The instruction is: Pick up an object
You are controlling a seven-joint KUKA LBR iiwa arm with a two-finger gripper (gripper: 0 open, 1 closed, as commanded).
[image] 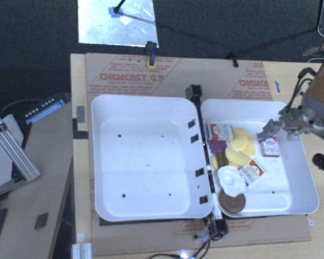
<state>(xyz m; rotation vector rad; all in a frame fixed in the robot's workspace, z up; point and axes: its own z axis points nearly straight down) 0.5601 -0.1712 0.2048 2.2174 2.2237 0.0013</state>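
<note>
The toys lie bunched against the left wall of the right bin (297,196), likely left there as a loose pile for picking: a red-and-white packet (221,132) at the cluster's 12 o'clock, yellow pieces (239,147) in the middle, a white piece (230,179) below them, and a brown cookie (232,202) at 6 o'clock. A small pink packet (270,146) sits apart at the cluster's 3 o'clock. The gripper (278,127) hangs just at that packet's 12 o'clock, reaching in from 3 o'clock. Whether it is apart or together, I cannot tell; nothing is seen held. The left bin (146,161) sits alongside on the bench (81,90).
</note>
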